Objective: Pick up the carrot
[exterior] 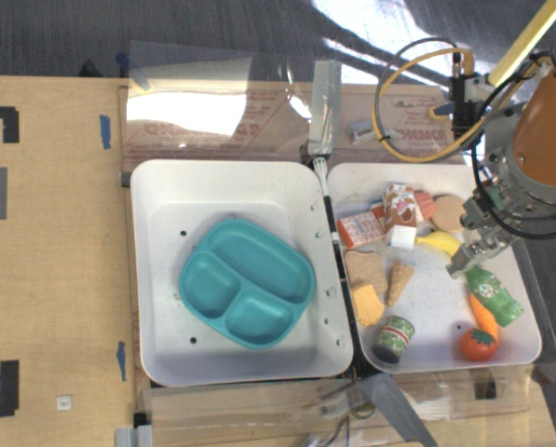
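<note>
The carrot (483, 316) is a small orange piece lying near the right wall of the right bin (436, 357). It lies between a green bottle (494, 292) and a red tomato (478, 344). My gripper (471, 252) hangs over the right bin's right side, just above and to the left of the green bottle. It stands a short way up from the carrot and holds nothing that I can see. The grey arm with its orange band (545, 138) comes in from the right.
The right bin also holds a banana (439, 242), a white cube (403, 237), a red carton (360, 228), bread (364, 268), a cone (399, 280), cheese (366, 304) and a green can (394, 336). A teal divided plate (248, 280) lies in the left bin (156, 203).
</note>
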Controlling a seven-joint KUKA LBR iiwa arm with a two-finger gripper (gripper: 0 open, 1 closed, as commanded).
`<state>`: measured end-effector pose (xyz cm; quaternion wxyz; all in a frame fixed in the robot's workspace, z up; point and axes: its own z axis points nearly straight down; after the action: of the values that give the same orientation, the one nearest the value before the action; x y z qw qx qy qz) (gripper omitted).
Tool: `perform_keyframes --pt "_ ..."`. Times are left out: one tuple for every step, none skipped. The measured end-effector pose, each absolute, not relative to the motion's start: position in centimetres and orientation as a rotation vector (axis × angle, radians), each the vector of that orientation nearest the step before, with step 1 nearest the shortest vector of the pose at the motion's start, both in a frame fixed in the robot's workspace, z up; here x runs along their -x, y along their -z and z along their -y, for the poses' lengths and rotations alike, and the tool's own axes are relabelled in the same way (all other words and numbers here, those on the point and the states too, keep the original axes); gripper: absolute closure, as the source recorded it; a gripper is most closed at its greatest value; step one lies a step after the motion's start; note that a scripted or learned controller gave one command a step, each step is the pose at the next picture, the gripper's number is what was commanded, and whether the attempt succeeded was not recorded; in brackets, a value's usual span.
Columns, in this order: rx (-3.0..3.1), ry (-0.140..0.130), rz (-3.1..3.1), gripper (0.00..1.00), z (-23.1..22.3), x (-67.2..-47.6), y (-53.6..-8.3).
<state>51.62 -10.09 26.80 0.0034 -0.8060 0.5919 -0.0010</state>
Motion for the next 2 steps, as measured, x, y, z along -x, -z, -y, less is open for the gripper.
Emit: perform_keyframes --pt "2.611 0.008 -1.737 1.0 11.6 -50.2 -30.9" --pt "2.906 -0.01 -1.189 1.0 13.0 -48.0 -23.5"
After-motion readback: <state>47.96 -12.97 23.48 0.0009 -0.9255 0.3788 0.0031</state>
